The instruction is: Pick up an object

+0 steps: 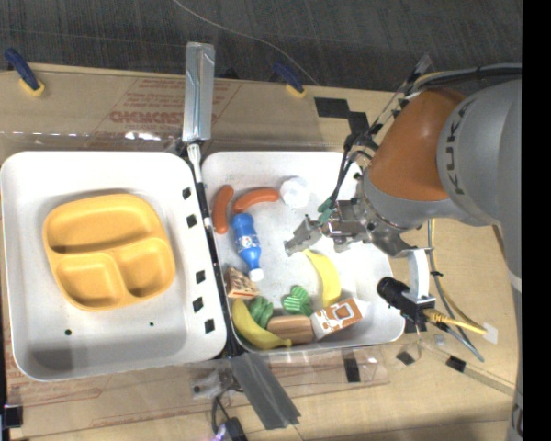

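**Above the right bin, nothing picked yet**

Reaching in from the right: grey KUKA arm with orange band, wrist low over the shallow white right-hand bin. Beside it, touching along the shared edge, the shallow white left-hand bin, bearing a yellow plastic tray with three compartments.

Hanging over the bare middle of the right bin, just above the upper tip of a yellow banana: the two-finger metal gripper. Fingers narrowly parted, as far as can be judged, with nothing between them.

Scattered in the right bin, all candidates for the pick: a second banana along the near wall, a blue plastic bottle with white cap, two reddish-orange sausages near the far left corner, a brown oblong piece, a small orange-and-white carton, a green knobbly toy, a white round cap-like piece.

Progress, judged: approach made, grasp and lift both left to do. Nearest likely target: the banana just under the fingertips.
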Robot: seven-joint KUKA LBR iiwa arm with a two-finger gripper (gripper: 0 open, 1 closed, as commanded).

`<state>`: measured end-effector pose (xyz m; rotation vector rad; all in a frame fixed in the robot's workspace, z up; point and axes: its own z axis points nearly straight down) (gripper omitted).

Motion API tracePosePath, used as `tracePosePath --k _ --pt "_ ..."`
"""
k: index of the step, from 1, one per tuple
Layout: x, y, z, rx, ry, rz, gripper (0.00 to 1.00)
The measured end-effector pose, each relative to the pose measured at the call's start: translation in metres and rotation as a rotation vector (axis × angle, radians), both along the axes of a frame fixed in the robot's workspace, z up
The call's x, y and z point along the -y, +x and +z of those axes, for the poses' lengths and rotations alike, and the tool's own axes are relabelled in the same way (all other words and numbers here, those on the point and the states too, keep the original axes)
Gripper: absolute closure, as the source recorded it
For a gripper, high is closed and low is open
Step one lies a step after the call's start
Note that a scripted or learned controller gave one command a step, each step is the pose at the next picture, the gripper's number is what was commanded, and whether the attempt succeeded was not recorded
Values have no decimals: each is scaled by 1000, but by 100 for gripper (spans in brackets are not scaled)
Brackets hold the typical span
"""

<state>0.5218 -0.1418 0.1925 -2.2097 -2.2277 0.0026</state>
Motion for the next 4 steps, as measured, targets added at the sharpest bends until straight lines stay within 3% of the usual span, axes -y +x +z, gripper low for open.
tracePosePath --k 1,2,3,4 --pt "20 -5 -100 3 -1 39 0" --pt "-17 55 -101 2 -2 -93 0" --pt "-33 130 -94 -16 -10 16 0" --pt "-32 136 -95 8 -14 397 0"
